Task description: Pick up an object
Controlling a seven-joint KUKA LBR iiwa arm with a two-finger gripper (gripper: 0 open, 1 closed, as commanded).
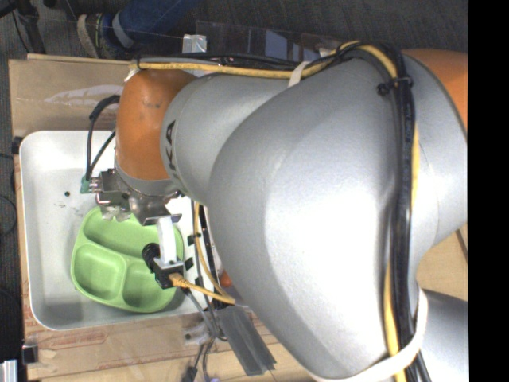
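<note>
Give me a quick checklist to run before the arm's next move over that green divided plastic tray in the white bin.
1. Target present: the green divided plastic tray lies in the shallow white bin. Ok.
2. Gripper placement: the gripper sits over the tray's upper edge. Ok.
3. Grasp on the tray: the wrist hides the contact. Cannot tell.
4. Tray lifted off the bin floor: cannot tell.
5. Cable clearance: a yellow cable runs close past the tray's right rim. Not ok.
6. View of the second bin: the grey arm covers it. Cannot tell.
</note>
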